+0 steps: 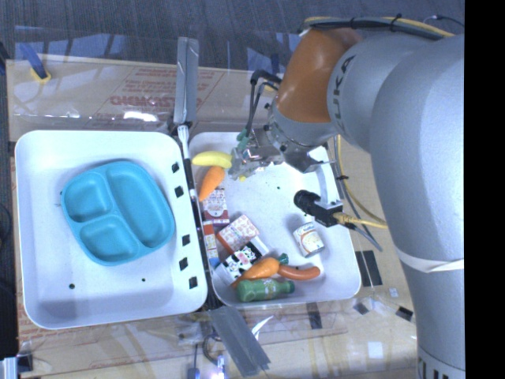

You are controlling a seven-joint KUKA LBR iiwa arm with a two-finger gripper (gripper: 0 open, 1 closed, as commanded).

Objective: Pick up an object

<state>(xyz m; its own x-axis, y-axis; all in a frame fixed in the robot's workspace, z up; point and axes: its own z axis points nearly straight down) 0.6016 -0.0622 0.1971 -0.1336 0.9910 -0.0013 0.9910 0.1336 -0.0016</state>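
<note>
Nearest me in the right bin [347,279] I see a green bottle [264,289], a carrot [262,268] and a red-orange sausage shape [300,272] piled together, partly overlapping small cartons [238,235]. A little jar [308,239] sits apart. Farther back, another carrot [210,182] touches a banana [211,159]. The gripper [246,163] hangs just beside the banana; I cannot tell how its claw stands. The left bin [47,290] holds a blue divided plate [118,212].

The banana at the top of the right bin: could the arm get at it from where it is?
Probably yes. The banana lies uncovered at the bin's upper left corner, with the end effector just beside it. The bin wall and the carrot touching it may crowd the approach.
</note>
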